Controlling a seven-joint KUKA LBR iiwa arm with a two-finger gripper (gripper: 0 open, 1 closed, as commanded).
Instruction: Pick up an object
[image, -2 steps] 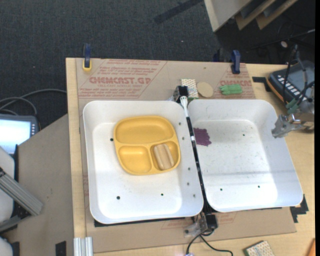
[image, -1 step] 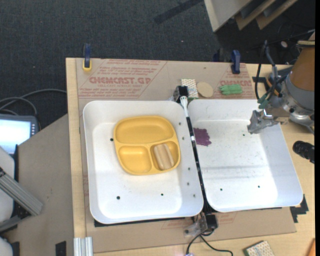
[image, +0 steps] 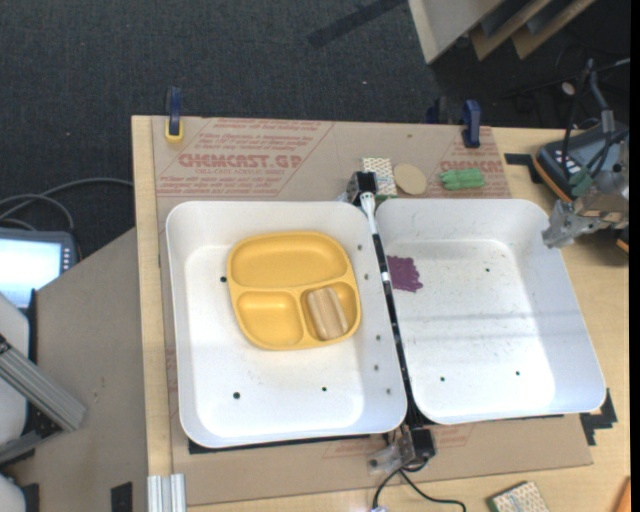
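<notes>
Fig.: Bench w/ two white bins. Left bin (image: 200, 400) holds a yellow divided plate (image: 292, 288), centre-left of frame, w/ a tan roll-like item (image: 325, 311) in its lower-right compartment. Right bin (image: 520, 390) has a small purple object (image: 404, 272) at its upper-left, just beside the divider. Gripper (image: 562, 226) sits at right edge of frame over the right bin's rim; grip state can't be told. Risks: purple object lies flat near the wall, so a grasp may clip the rim or close on nothing.

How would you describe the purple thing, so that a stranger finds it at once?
Look at the right white bin. Near its upper left corner, beside the seam between the bins, lies the purple thing. It is small, flat and dark violet, unlike the yellow tray in the left bin.
</notes>
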